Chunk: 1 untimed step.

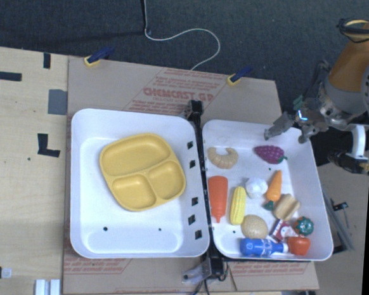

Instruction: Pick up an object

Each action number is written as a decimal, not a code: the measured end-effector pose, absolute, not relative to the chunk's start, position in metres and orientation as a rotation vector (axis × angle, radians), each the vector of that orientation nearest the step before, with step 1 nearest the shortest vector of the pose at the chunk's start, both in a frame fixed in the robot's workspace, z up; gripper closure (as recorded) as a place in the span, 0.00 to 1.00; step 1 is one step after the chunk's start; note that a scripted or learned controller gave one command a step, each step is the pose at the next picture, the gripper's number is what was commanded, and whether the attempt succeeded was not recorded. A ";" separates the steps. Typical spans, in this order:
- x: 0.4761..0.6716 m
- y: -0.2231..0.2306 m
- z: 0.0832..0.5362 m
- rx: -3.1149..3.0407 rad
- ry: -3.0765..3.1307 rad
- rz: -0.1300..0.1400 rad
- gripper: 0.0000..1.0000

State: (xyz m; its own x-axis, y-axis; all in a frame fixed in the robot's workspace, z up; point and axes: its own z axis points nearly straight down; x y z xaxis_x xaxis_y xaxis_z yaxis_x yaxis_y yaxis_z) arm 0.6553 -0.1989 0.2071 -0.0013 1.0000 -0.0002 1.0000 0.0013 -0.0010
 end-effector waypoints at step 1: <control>0.606 -0.195 0.351 -2.230 -2.231 -0.010 0.00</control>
